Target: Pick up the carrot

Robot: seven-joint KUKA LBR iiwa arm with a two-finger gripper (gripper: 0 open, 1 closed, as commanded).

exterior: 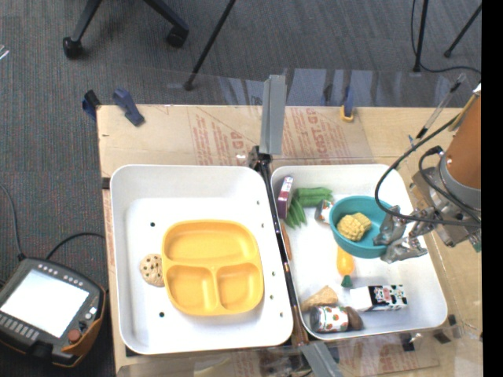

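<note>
The carrot [345,261] is a small orange piece lying in the right bin [428,289], just below a teal bowl [376,246]. The bowl holds a cob of corn [354,226]. My gripper [395,240] hangs over the right side of that bin, against the bowl's right rim. It is up and to the right of the carrot and apart from it. Nothing of the carrot is covered by the arm.
The right bin also holds green beans [308,203], a purple packet [284,188], a bread wedge [321,297], a small jar [334,318] and a milk carton [387,296]. In the left bin [134,203] are a yellow divided tray [212,267] and a cookie [152,269].
</note>
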